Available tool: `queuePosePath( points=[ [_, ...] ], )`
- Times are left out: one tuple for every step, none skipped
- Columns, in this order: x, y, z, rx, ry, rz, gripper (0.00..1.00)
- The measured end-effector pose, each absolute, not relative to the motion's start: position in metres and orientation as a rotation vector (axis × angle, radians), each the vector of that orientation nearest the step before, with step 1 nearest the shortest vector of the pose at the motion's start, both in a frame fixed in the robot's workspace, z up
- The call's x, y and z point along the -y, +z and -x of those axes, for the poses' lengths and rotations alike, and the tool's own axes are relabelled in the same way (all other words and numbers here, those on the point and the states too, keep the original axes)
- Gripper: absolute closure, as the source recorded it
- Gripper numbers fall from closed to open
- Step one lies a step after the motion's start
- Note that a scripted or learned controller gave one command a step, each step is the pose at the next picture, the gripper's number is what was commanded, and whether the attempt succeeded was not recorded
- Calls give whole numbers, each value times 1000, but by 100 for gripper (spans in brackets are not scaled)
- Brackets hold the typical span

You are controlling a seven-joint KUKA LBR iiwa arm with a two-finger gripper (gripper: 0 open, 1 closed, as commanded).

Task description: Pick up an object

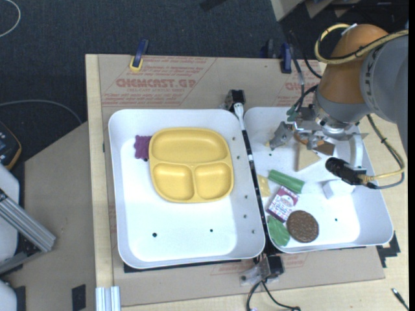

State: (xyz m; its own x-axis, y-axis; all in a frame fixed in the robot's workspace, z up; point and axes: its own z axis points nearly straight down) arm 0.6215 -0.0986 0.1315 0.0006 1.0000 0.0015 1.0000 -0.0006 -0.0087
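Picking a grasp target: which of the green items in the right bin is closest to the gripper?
The green bar, lying diagonally above the pink-and-white packet. The other green piece sits at the bin's front edge beside the brown disc, farther from the gripper.

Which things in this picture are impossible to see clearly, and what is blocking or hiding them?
- Tool, camera view: the wrist and cables above cover its fingertips, so its state is unclear.
- Purple object, camera view: the yellow divided tray hides its right part.
- Small packet, camera view: the print is too small to read.
- Green object, camera view: partly under the brown disc and the packet.
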Motion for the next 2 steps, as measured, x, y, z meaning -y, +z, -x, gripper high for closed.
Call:
queuePosePath(
  points=[
    [98,88,-624,2226,-7,2225,0],
    [98,99,-625,2227,-11,2228,100]
  ],
)
